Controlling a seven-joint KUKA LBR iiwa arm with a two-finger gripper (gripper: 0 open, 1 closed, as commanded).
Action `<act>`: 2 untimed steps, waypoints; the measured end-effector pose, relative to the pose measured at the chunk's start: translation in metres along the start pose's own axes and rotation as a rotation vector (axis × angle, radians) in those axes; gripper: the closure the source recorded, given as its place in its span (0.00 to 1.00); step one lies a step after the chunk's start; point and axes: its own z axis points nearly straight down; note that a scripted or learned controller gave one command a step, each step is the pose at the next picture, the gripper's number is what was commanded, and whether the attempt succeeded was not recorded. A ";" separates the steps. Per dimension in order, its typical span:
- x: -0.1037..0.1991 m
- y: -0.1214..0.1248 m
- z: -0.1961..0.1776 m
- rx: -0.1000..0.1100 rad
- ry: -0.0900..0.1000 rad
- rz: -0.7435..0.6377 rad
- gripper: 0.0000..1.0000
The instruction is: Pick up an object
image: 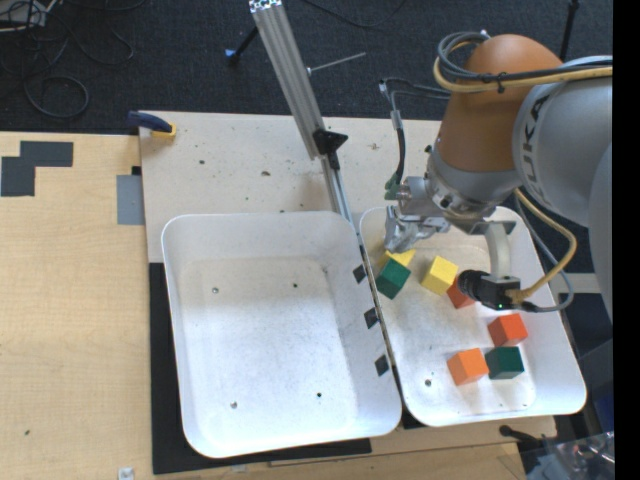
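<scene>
Landmark: the divider where the two bins meet.

Left of divider: light wooden desk (70, 298), then large shallow white plastic bin (200, 258), nothing in it but specks. Slanted aluminium rail (295, 78) runs from above down toward the divider. Small blue-and-yellow clamp (152, 123) far upper left of divider.

Right of divider: second shallow white plastic bin (560, 388) with all the blocks. Just right of divider, near its upper end: small yellow block (400, 259) touching a dark green cube (392, 280). Metal two-finger gripper (402, 236) sits directly over this pair, tips at the yellow block. Jaws state: cannot tell, finger gap is not resolvable and nothing is clearly seen between them. Grey arm with orange band (500, 108) comes in from the right.

Further right of divider: yellow cube (438, 274), red block (459, 296) partly hidden by black cable fitting, orange-red cube (508, 328), orange cube (467, 366), dark green cube lower (505, 362).

Step, as judged: descent/approach onto the yellow-green pair, grasp not confirmed. Next move likely needs the jaws straddling one block, closing, then lifting straight up; the touching neighbour and the near bin wall could interfere.

Count: 2 bins, 7 blocks (2 yellow, 2 green, 1 red, 1 orange-red, 1 orange), 1 gripper.
</scene>
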 end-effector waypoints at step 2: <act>0.097 0.052 0.026 0.002 0.001 -0.001 1.00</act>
